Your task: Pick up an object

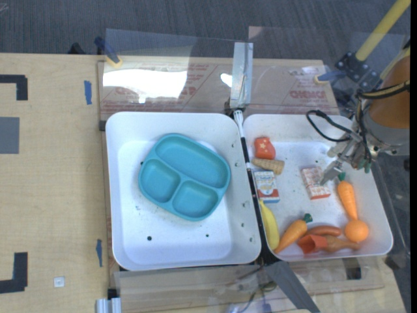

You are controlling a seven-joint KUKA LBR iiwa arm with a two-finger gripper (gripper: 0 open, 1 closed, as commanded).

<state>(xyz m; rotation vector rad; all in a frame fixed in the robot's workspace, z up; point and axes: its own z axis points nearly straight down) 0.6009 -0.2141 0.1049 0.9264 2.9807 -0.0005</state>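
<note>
Just carrot (347, 199) beside carton (315, 182)

You could not tell whether the gripper (339, 163) was open; its fingers were too small and blurred among cables. The arm (391, 103) was cut off by the right edge. A carton's (266, 186) print was too small to read. At the right bin's (384, 233) near rim, the sausage (324, 229) partly hid a red piece (311, 242) you could not identify.
</note>
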